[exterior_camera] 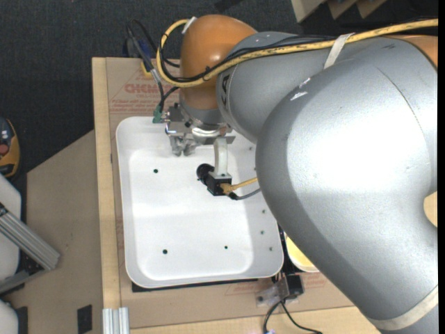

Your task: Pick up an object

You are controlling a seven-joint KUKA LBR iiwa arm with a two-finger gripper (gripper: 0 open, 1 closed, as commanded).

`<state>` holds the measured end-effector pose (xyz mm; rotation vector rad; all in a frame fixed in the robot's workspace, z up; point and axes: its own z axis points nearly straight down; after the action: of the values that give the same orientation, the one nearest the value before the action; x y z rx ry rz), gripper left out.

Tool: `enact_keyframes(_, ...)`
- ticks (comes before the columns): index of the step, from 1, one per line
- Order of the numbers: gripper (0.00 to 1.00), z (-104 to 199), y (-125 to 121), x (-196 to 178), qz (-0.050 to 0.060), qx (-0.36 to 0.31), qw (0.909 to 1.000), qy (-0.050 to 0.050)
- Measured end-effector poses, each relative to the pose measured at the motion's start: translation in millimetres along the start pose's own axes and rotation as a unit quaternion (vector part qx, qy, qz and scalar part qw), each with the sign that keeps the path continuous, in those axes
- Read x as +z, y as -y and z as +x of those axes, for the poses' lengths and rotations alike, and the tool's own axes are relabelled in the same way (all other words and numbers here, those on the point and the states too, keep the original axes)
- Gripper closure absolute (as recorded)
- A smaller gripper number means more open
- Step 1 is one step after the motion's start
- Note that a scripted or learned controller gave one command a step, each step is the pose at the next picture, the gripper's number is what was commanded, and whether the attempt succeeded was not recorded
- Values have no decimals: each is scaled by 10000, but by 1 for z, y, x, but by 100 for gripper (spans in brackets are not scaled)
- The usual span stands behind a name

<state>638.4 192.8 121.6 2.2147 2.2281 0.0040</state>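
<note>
You cannot read the finger tips of the gripper (182,147); they are small and merge with the wrist hardware above them. The arm (348,152) covers nearly all of the right bin (300,259), leaving you a pale sliver. It also hides the right rim of the left bin (184,214). The frame's right and bottom edges cut the arm off.

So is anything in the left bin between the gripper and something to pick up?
No object to pick shows on the visible floor of the left bin. The gripper hangs over its far edge, and the arm covers the bin's right side and most of the neighbouring bin, so anything there is hidden.
</note>
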Motion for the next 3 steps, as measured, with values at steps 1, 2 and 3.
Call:
enact_keyframes(1, 100, 31, 31, 3, 35, 11, 10000, 4)
enact_keyframes(2, 100, 32, 54, 5, 36, 31, 10000, 12)
enact_keyframes(3, 100, 0, 30, -77, -35, 45, 10000, 3)
